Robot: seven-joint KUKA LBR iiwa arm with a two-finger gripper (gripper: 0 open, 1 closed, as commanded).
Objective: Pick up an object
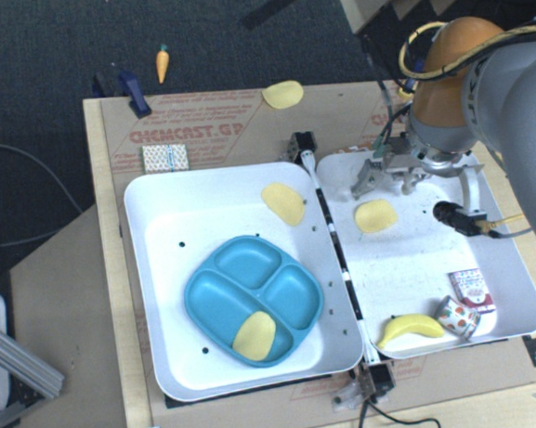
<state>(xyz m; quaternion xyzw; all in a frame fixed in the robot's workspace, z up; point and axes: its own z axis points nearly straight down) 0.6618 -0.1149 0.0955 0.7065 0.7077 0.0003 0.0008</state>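
Note:
My gripper (386,181) hangs over the far end of the right bin (496,263), its two grey fingers spread open and nothing between them. A pale yellow chip-shaped piece (375,216) lies on the bin floor just below and in front of the fingertips, apart from them. At the near end of the same bin rest a yellow banana (411,329) and a small red-and-white packet (467,301). The arm comes in from the right, its orange band above the wrist.
The left bin (161,264) holds a blue divided plate (284,286) with a yellow piece (254,335) in it, and another yellow piece (284,203) near the divider. On the bench behind lie a yellow piece (283,94), a small packet (165,158) and a blue clip (134,94).

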